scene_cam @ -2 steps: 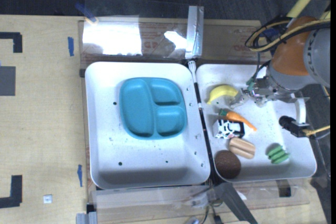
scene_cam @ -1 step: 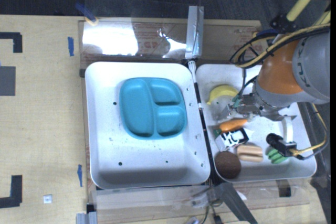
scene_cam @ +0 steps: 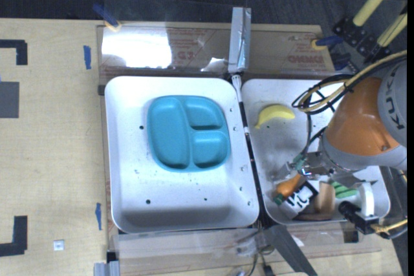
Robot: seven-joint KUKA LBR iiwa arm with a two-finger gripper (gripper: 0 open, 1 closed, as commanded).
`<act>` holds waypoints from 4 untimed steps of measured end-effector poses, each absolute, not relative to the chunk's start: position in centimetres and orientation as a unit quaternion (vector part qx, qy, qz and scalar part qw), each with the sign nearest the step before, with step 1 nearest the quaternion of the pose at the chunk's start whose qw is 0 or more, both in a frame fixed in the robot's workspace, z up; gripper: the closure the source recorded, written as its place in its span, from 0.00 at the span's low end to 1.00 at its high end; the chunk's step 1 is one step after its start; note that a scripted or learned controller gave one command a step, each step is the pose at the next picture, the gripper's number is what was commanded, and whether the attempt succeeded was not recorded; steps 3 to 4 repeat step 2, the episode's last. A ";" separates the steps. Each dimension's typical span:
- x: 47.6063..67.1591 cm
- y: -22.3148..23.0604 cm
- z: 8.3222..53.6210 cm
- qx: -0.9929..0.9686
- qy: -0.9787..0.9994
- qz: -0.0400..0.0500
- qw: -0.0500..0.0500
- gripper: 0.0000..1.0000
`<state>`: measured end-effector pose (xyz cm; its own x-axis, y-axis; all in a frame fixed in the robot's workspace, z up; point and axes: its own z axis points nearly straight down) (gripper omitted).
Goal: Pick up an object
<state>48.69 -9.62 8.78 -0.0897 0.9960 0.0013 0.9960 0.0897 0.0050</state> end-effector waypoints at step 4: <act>54.0 -4.2 18.7 0.690 0.724 0.003 0.002 1.00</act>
